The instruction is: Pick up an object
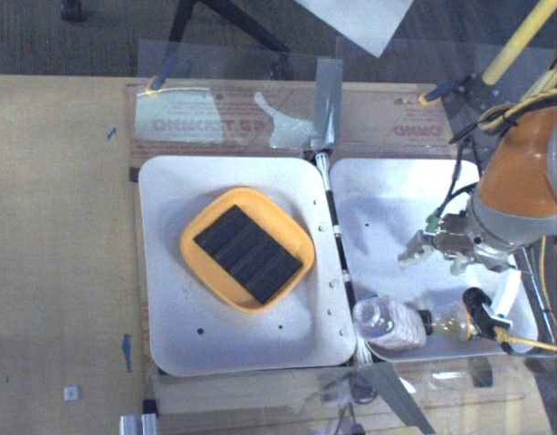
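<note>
Your gripper (421,248) hangs over the right bin (378,198); I cannot tell its state. At six o'clock, a clear bottle (407,323) lies, glare-blurred, against the rim

Dark grey carpet (97,48) covers the floor along the top, where the black star base of an office chair (192,3) stands. A pale sheet (350,3), perhaps paper or cloth, lies nearby. The light wooden bench (56,243) spreads below.
</note>
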